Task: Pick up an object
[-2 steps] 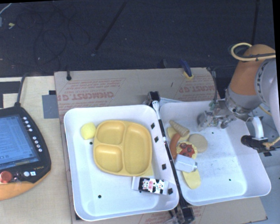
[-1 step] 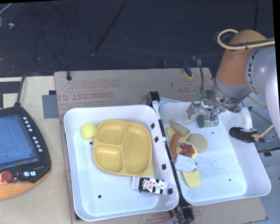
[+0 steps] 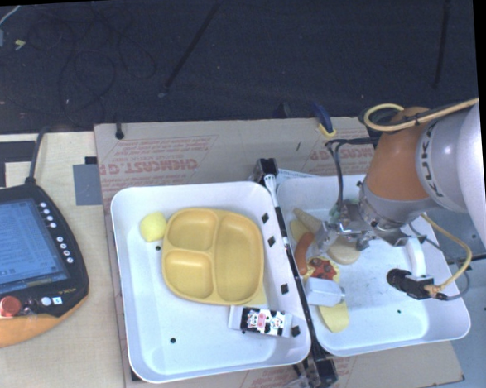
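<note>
Arm lowered into the right bin, tool among a cluster of small objects.

The worktop (image 3: 87,341) carries two white bins; the grey arm (image 3: 448,162) with its orange band reaches from the right into the right bin (image 3: 418,322). The left bin (image 3: 196,350) holds a yellow sectioned plate (image 3: 212,256), with a small yellow ball (image 3: 152,227) just beside its upper left edge and a small printed carton (image 3: 263,320) below it (near the divider). The tool (image 3: 349,230) sits low over the right bin's left half; whether its fingers are spread or closed cannot be told. Just left of it lie a reddish sausage-shaped piece (image 3: 303,247) and a red-patterned item (image 3: 321,267); a pale round object (image 3: 344,253) lies just under it, a yellow piece (image 3: 335,316) further down.
</note>
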Tool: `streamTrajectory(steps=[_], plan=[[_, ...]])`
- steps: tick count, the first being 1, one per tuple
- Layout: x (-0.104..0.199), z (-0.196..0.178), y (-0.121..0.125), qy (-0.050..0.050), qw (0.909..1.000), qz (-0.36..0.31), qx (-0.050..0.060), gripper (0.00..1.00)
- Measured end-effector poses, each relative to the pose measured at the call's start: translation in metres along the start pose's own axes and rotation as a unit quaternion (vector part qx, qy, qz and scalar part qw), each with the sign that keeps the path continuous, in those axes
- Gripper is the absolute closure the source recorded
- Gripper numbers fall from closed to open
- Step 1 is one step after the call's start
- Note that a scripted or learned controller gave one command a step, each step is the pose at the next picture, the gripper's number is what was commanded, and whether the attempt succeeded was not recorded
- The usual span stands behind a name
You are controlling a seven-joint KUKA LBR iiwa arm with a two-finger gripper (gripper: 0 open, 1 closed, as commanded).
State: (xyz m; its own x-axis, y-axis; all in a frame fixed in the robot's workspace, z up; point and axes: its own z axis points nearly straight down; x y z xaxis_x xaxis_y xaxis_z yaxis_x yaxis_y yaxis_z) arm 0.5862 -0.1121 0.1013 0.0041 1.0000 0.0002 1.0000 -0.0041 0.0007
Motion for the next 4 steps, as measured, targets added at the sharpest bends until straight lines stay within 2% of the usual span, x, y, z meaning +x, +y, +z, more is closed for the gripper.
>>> streamTrajectory(steps=[1,2,3,4], plan=[[0.026,0.011,-0.049,-0.002,1.0000,0.000,-0.002,0.00],[-0.027,0.013,-0.027,0.000,1.0000,-0.001,0.000,0.00],[0.012,0.012,-0.080,0.000,1.0000,0.000,-0.001,0.00],[0.056,-0.155,-0.109,0.001,1.0000,-0.004,-0.006,0.00]])
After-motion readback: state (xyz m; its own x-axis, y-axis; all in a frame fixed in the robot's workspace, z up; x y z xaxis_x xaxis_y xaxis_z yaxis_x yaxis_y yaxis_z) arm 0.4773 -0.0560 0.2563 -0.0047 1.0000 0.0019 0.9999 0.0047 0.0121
